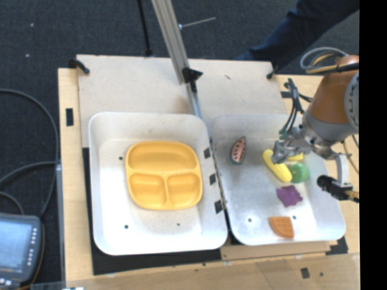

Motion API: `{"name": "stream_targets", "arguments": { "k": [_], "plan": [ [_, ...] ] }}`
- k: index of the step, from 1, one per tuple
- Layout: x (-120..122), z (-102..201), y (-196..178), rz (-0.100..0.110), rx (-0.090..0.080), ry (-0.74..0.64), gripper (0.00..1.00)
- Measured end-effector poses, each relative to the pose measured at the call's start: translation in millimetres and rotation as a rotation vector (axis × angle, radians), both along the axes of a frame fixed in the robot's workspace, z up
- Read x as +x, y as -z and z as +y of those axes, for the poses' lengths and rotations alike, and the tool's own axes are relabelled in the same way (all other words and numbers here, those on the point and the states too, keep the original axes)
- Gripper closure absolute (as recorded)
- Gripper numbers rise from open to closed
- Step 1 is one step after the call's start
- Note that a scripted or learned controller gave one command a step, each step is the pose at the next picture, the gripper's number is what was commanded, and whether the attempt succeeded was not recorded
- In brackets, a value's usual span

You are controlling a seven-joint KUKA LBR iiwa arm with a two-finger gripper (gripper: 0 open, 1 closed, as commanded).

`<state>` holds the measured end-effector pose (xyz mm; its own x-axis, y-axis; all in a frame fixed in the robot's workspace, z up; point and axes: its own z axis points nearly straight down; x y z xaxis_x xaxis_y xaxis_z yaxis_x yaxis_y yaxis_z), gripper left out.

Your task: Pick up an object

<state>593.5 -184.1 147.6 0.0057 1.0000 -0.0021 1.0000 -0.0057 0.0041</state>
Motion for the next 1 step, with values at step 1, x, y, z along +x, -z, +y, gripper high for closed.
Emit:
{"name": "stream_targets", "arguments": {
  "k": [1],
  "plan": [
    [-4.7, -3.1, -62.9, -0.004, -0.001, 0.000, 1.00]
  ]
}}
